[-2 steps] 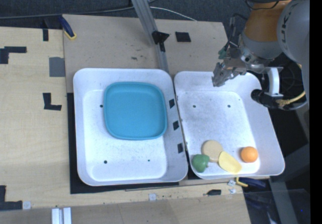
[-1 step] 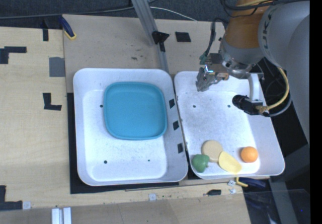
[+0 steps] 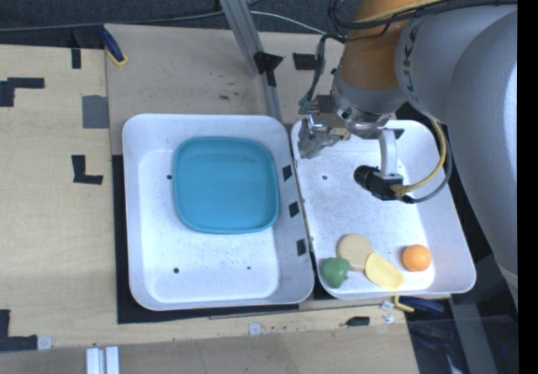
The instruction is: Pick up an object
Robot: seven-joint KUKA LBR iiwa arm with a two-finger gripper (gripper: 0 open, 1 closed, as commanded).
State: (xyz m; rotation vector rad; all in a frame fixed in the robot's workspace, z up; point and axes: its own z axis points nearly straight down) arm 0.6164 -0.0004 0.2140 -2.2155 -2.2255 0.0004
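Wooden table carries two white bins; dark floor lies behind. Gripper hangs over right bin's far-left corner; finger state indeterminate.

Arm over the right bin, four items at its near edge.
You see the gripper at the right bin's far-left corner; a blue plate lies in the left bin; green, tan, yellow and orange pieces cluster together.

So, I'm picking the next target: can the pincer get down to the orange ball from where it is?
Probably yes. The orange ball lies uncovered near the right bin's front edge, apart from the yellow piece beside it. The pincer is at the bin's far end, with open floor between.
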